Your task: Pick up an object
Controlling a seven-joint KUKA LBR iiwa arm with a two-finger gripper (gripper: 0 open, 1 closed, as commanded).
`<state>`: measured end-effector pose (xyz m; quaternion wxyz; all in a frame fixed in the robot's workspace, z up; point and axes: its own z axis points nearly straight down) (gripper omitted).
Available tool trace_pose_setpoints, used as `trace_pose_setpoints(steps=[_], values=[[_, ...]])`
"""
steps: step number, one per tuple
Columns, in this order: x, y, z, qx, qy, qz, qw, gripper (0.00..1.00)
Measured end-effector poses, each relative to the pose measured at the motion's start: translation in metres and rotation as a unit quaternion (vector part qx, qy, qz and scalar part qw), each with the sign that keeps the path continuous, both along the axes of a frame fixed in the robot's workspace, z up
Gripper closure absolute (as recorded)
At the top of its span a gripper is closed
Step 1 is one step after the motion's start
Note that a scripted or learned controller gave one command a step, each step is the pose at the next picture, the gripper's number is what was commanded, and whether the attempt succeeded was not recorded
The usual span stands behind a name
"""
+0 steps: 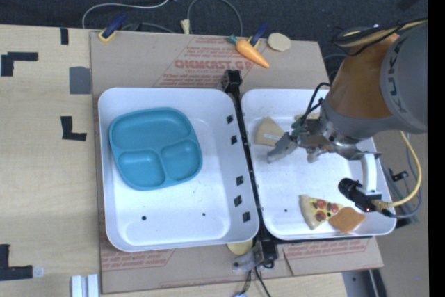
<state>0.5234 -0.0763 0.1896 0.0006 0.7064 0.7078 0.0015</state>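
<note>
The right bin (278,219) was taken as the landmark for all positions. The arm (375,90), grey with an orange band, was seen reaching in from the right and covering the bin's upper right part. The gripper (297,149) was positioned over the middle of this bin, with its two fingers (280,149) spread apart and nothing seen between them. A pale tan wedge (266,131) was noted in the bin's upper left area, just beside the left fingertip; whether contact was made could not be told. A pizza slice toy (316,210) was recorded near the bin's lower right corner, touching an orange-brown piece (346,220) that lay against the bottom rim. A black fitting with a cable (354,193) was seen just above those two items. To the left of the bin, the left bin (174,226) was observed, holding a blue divided plate (155,147) in its upper half. Above the bin, on the cardboard sheet (201,66), a toy carrot (251,53) was noted, with a small tan disc (279,42) just to the carrot's right. A black divider strip (241,149) was recorded along the bin's left edge.
</note>
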Motion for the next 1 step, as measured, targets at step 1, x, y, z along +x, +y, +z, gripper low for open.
trace_pose_setpoints(steps=[1], values=[[0.0715,-0.0582,0.1440,-0.0046,-0.009,-0.001,1.0000,0.00]])
